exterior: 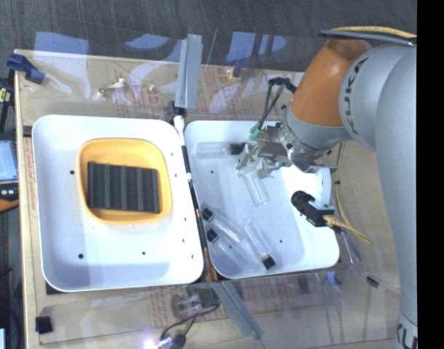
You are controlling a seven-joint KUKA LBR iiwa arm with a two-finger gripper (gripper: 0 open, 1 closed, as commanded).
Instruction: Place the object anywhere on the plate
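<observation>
Clear plastic tubes [256, 189] lie scattered in the right bin [312, 249], one just below the pincer [256, 160], others nearer the front corner. The pincer hangs low over that bin's far half; whether it grips anything, I cannot tell. The grey arm [381, 64] reaches in from the right. Across the divider, the yellow plate [123, 151] sits in the left bin [62, 253], carrying a dark ribbed insert [124, 187].

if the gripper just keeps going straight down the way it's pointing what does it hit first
Probably a clear vial lying just under the gripper in the right bin. If it misses that, the bin floor. Depth is hard to judge from this slanted view.
</observation>
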